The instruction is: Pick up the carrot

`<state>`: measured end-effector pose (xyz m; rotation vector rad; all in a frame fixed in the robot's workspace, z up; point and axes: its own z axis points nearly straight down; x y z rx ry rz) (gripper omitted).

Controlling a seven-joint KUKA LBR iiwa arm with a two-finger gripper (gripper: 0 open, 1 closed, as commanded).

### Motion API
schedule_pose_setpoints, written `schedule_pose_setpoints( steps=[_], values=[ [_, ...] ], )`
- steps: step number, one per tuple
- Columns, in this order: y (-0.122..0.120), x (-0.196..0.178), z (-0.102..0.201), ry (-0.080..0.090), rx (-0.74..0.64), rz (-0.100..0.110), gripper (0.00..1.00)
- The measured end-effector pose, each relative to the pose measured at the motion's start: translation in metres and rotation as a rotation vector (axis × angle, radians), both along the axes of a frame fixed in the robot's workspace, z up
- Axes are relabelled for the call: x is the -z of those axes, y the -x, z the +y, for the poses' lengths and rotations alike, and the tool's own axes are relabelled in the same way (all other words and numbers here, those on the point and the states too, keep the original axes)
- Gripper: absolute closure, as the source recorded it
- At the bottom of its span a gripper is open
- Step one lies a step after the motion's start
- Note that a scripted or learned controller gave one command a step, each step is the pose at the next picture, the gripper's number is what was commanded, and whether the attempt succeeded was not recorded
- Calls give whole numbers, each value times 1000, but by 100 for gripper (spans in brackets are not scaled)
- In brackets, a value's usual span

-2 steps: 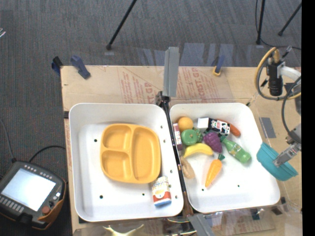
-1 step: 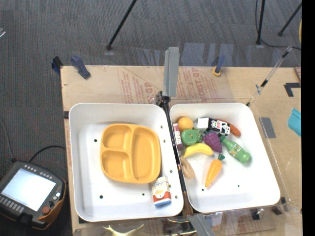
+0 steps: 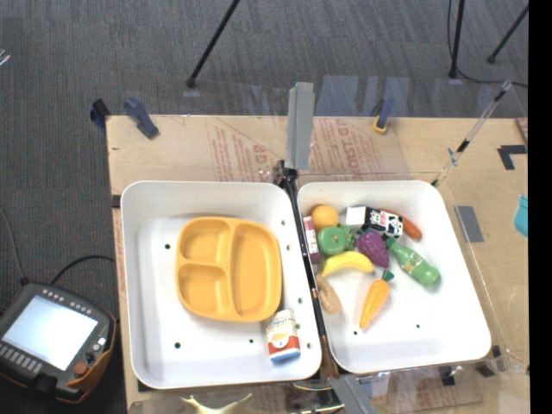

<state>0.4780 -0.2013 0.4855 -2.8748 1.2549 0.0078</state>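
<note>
From where I stand, the carrot (image 3: 374, 301) lies in the right bin (image 3: 466, 317), a little below its middle, toward 6 o'clock from the heap of toy food. It is tilted: the green top points to about 1 o'clock and the thin tip to about 7 o'clock. The green top is just beside the banana (image 3: 347, 263) and near the purple grapes (image 3: 373, 248). The green bottle (image 3: 414, 264) is at 2 o'clock from the carrot, a bit apart. A small brown piece (image 3: 329, 296) lies at 9 o'clock from it, near the bin wall.

About the gripper I cannot tell if it is wide or narrow, so the step in hand is, I think, the approach.

To do it well, I would come down over the thick orange part of the carrot, not over the green top, because there the banana and grapes are too close and a finger could push them. The fingers should close across the short width, so they should be turned to the 10 and 4 o'clock sides. The white floor at both these sides looks free. The tip is narrow and may slip.

The left bin (image 3: 155, 335) holds a yellow divided plate (image 3: 228, 270) and a small carton (image 3: 282, 335); they play no part.
</note>
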Motion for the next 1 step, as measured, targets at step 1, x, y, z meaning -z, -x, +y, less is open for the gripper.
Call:
schedule_pose_setpoints(
  steps=[1],
  values=[
    [-22,201,10,-7,-348,7,100]
  ],
)
